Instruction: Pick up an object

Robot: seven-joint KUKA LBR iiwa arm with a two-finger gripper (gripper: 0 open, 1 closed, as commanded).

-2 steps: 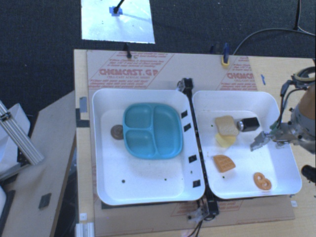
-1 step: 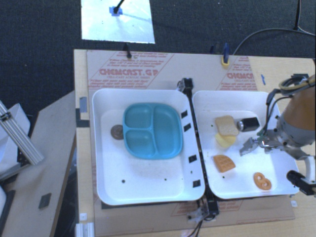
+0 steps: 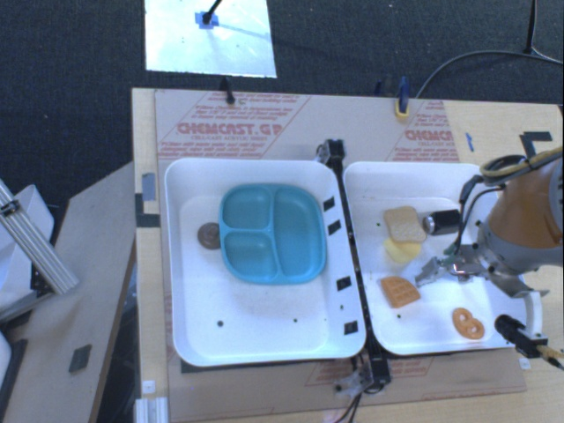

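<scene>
A desk (image 3: 291, 117) carries two shallow white bins side by side. The left bin (image 3: 189, 324) holds a blue divided plate (image 3: 271, 234) with a small round brown object (image 3: 209, 235) touching its left edge. The grey arm (image 3: 529, 223) reaches into the right bin (image 3: 414, 335). Its end effector (image 3: 436, 270) hovers low with fingers spread, gripping nothing, between a yellow piece (image 3: 401, 251) and an orange cracker (image 3: 399, 291). A tan toast slice (image 3: 404, 224) lies above the yellow piece; a pretzel (image 3: 468, 323) lies near the front right corner.
</scene>
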